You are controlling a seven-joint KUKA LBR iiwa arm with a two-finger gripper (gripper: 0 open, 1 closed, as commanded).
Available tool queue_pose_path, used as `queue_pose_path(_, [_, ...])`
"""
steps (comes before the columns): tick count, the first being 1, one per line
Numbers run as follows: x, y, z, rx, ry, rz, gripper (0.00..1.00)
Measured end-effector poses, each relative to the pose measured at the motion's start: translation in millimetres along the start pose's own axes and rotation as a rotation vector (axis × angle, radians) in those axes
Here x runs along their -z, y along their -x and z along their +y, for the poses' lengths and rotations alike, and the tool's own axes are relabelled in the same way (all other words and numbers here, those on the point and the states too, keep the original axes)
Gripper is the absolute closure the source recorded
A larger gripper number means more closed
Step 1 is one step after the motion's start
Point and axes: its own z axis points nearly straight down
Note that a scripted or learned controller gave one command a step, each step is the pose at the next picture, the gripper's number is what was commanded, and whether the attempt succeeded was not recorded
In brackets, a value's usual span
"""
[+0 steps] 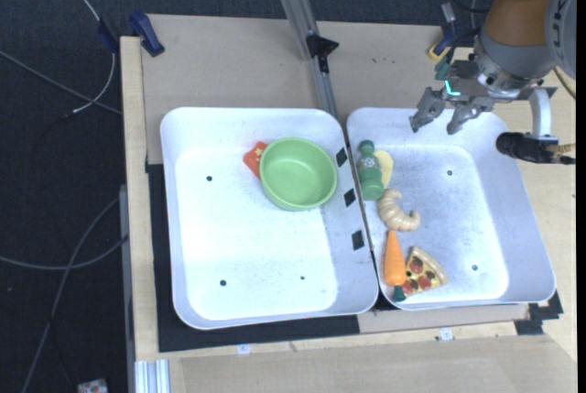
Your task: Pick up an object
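Carrot [393, 259] lengthwise, tip toward croissant [398, 210]

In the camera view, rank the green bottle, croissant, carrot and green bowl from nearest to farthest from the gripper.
Measured from the gripper, at the right bin's far edge:
1. Green bottle, right bin, along its left wall.
2. Croissant, right bin, just below the bottle.
3. Carrot and green bowl: too close to call; carrot in the right bin's near-left part, bowl in the left bin.
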Motion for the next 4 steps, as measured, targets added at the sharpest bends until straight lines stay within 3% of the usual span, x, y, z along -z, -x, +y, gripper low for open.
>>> queue_pose_path(1, [5.3,0.0,1.8,0.001,0.009,-0.001,0.0])
queue_pose_path(3, [-107.6,-4.8,4.3,0.002,0.001,0.0,0.0])
queue_pose_path(4, [-119.3,-5.0,4.1,0.001,0.005,-0.002,0.0])
